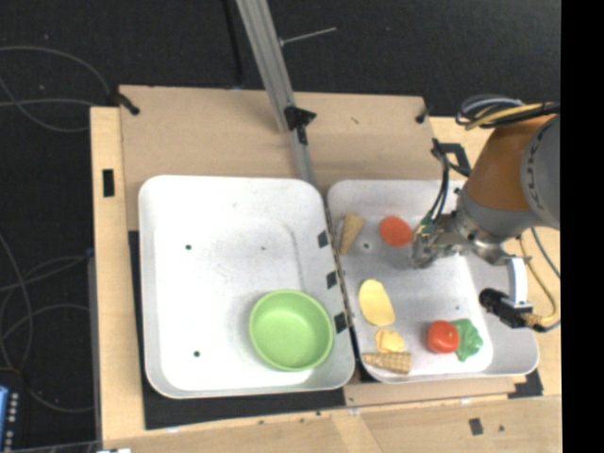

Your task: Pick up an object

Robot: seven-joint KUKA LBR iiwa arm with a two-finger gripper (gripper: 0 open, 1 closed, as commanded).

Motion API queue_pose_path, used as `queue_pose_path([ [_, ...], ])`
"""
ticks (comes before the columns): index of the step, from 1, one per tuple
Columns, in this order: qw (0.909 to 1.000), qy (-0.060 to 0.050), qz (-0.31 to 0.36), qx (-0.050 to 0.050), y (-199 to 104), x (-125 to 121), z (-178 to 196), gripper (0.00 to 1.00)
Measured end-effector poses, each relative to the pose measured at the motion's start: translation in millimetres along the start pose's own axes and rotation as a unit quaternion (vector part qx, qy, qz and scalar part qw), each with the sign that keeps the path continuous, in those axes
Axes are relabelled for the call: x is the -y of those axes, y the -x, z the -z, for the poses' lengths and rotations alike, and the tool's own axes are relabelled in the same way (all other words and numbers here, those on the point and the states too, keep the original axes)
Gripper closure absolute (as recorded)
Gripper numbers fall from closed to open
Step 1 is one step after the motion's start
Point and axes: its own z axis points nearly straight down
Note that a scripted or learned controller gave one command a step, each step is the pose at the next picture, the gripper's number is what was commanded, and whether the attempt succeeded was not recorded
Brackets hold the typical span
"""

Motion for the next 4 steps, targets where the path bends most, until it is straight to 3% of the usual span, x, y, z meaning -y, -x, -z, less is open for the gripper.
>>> queue_pose_path([
  [2, 1.0000, 0.002, 0.005, 0.001, 8, -2, 128, 1.00],
  [3, 1.0000, 0.001, 0.006, 0.000, 9, -4, 171, 1.00],
  [4, 1.0000, -0.002, 0.006, 0.000, -34, -5, 166, 1.00],
])
